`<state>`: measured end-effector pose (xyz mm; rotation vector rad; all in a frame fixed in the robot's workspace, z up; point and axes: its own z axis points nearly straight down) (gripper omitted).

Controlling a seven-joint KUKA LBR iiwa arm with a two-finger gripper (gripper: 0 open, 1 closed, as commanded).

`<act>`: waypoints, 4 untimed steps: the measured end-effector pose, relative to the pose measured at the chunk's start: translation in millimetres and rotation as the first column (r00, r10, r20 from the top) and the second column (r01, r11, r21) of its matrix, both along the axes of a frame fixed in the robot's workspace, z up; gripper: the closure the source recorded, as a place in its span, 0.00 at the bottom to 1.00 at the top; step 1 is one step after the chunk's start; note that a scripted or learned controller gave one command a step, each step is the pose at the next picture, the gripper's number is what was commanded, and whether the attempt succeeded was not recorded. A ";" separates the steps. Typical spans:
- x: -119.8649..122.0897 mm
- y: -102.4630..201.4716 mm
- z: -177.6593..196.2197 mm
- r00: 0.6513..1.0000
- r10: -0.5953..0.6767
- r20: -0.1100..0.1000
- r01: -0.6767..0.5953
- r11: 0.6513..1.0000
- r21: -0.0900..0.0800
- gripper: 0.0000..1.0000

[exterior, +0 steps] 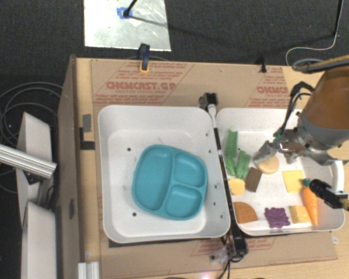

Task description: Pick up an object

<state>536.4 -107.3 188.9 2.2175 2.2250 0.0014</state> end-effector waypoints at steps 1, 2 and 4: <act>1.0 -36.2 -107.0 1.000 -0.007 0.002 0.007 1.000 0.001 0.00; 4.2 -34.5 -89.9 1.000 -0.001 0.010 0.001 1.000 0.000 1.00; -9.8 -22.2 33.7 1.000 0.006 0.003 -0.006 1.000 0.000 1.00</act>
